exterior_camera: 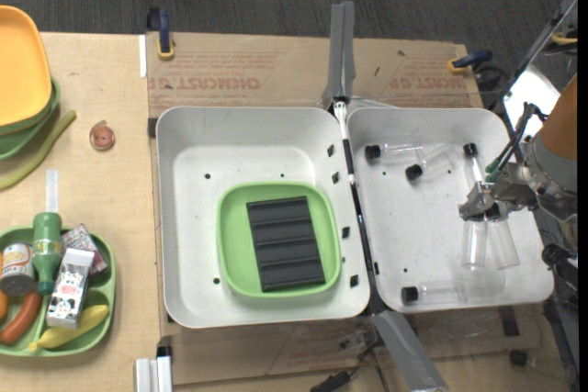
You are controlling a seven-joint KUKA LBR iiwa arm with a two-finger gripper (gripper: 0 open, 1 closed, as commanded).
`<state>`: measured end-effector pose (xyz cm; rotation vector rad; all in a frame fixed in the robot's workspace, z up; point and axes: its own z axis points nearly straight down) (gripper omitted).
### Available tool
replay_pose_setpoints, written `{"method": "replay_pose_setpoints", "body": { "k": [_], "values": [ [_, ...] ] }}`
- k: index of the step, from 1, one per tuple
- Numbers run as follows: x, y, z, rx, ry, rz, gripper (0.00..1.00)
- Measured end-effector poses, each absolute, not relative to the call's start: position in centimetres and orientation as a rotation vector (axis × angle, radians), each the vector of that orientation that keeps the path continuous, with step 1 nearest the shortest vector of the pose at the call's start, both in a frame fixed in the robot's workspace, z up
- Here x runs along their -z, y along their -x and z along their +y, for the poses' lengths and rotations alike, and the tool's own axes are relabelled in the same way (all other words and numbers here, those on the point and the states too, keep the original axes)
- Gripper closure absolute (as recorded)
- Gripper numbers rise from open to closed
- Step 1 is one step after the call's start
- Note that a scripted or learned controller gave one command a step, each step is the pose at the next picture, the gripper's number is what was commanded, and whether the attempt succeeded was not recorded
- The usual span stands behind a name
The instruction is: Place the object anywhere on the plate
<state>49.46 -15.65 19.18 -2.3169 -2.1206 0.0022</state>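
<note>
A green square plate [234, 243] lies in the left bin [184, 197]. On the plate rests a dark grey ribbed block [287, 243], flat and roughly centred. My gripper [480, 205] hangs over the right part of the right bin [432, 234], well away from the plate, and the arm enters from the right edge. Nothing can be seen between its fingers, and its tips blur against the white floor of the bin.
Several small black pegs [413, 171] and clear plastic pieces [485, 245] sit in the right bin. On the bench to the left stand stacked yellow and green dishes [20, 69] and a green tray of toy food [55, 298]. Clamps [162, 37] hold the cardboard behind the bins.
</note>
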Motion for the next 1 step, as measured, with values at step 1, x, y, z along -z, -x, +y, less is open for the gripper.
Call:
{"method": "replay_pose_setpoints", "body": {
  "k": [1],
  "values": [
    [-19.19,-49.46,-15.65,-0.002,2.317,-2.121,0.00]
  ]
}}
